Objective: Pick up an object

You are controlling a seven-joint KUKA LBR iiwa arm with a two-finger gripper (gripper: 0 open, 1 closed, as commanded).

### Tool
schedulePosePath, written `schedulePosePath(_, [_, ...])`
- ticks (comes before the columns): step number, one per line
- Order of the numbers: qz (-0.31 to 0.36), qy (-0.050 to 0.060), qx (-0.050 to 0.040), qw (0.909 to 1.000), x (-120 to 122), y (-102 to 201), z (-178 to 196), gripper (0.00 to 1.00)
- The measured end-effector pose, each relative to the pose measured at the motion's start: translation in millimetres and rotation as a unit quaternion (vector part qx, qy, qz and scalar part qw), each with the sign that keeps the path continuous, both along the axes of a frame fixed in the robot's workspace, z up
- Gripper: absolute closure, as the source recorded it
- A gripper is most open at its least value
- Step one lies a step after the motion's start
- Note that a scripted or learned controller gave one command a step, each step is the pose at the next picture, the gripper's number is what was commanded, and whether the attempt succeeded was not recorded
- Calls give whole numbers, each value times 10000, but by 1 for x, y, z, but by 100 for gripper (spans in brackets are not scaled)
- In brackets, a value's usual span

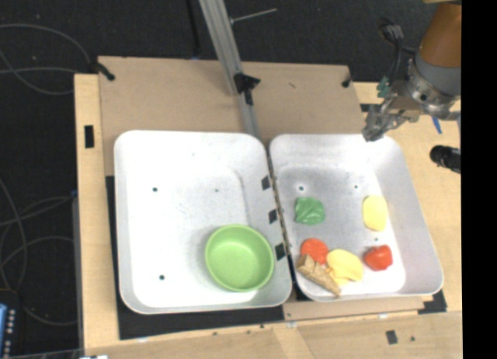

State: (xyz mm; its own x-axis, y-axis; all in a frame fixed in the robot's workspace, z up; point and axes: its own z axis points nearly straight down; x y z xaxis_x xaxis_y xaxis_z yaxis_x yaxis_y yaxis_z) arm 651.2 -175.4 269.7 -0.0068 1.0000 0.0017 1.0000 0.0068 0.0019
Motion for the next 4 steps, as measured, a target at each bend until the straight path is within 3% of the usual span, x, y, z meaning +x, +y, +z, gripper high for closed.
schedulePosePath(4, [10, 11, 6, 10000, -73, 206, -32, 100])
